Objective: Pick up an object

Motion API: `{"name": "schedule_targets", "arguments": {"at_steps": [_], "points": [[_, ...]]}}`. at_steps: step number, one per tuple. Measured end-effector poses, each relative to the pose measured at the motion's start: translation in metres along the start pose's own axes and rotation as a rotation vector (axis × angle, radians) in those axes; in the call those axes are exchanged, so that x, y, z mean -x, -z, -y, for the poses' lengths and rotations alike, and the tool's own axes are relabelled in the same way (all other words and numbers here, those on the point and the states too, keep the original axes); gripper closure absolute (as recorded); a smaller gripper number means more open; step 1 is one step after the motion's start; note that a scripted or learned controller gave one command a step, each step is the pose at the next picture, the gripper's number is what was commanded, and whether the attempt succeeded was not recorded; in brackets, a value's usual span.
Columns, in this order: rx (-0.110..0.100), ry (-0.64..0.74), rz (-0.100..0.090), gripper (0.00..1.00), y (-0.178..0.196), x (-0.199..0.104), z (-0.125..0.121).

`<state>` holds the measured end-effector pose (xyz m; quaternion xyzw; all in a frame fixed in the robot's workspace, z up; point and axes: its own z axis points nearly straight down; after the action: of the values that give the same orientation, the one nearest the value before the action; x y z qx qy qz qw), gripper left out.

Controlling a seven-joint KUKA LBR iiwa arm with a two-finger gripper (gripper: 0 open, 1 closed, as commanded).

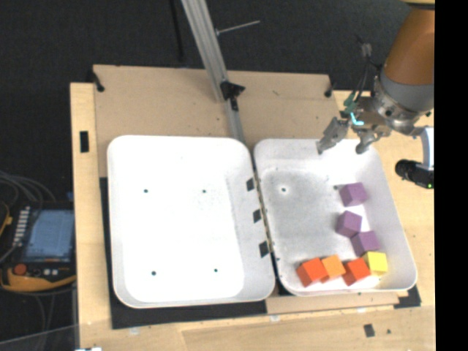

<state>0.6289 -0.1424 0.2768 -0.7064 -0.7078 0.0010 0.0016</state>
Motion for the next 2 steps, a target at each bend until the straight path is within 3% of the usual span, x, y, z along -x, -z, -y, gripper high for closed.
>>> {"name": "schedule_targets", "arguments": {"at_steps": [1,2], "points": [[0.004,0.001,0.002,0.00,0.003,0.000,-0.001],[0.000,0.002,0.002,0.00,-0.043,-0.006,-0.003]]}}
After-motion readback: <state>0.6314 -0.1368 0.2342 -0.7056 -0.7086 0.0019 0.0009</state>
